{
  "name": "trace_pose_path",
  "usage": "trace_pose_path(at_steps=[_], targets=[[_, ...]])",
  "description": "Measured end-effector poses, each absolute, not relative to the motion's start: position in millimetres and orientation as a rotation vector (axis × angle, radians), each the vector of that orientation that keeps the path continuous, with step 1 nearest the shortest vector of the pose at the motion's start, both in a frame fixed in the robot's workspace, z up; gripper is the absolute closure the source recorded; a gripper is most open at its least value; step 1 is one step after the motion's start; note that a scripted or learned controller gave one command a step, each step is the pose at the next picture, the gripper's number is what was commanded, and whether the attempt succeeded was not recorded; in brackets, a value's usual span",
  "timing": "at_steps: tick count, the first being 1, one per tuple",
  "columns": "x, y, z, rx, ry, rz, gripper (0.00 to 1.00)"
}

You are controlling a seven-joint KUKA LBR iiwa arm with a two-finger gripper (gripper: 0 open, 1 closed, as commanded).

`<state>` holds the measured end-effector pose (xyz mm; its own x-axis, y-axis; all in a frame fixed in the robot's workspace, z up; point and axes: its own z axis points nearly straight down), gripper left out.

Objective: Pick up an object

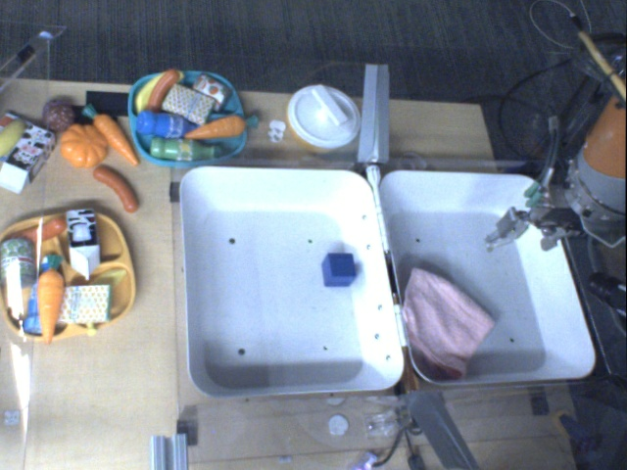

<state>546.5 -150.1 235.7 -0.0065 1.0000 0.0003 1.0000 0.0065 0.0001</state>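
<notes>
Pincer (511,225) hangs open over right bin (460,192), pink cloth (444,319) well below it.

Even, soft overhead light, faint shadows along the white bins' (284,179) near walls, slight overall blur.

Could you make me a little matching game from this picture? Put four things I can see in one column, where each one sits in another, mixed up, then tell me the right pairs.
Things:
1. small blue cube
2. crumpled pink cloth
3. round white lid
4. small orange toy pumpkin

Places:
A. on the wooden bench, beside the blue bowl of toy food
B. in the left white bin
C. on the bench just above the left bin
D. in the right white bin, at its lower left

Pairs: 1-B, 2-D, 3-C, 4-A
</notes>
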Motion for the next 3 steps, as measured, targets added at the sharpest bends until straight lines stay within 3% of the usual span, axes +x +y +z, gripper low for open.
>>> trace_pose_path(at_steps=[1,2,3], targets=[[546.6,-138,260,-2.216,-2.231,-0.004,0.0],[577.7,-174,274,-2.228,-2.221,-0.003,0.0],[520.3,-149,207,-2.206,-2.236,0.0,0.0]])
